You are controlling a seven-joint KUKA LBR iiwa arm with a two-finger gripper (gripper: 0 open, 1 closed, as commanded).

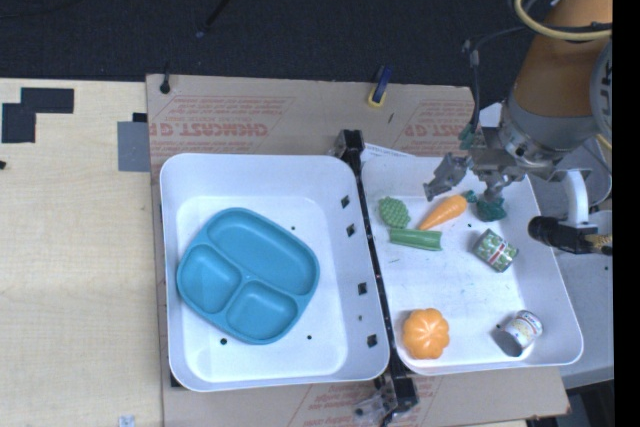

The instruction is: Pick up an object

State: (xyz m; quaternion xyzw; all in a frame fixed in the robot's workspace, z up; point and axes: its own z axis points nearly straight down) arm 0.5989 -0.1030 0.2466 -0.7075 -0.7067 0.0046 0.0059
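On the bench, the left bin (190,185) holds a blue divided plate (248,273), while in the right bin (560,335), at twelve o'clock, the gripper (470,183) hangs with fingers released just above the toy carrot (444,211), an orange pumpkin (425,333) at seven o'clock.

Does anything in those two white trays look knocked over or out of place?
Mostly tidy. Two small cans in the right bin seem to lie on their sides: a green one and a silver one. The blue divided plate sits askew in the left bin. Nothing looks spilled or broken.
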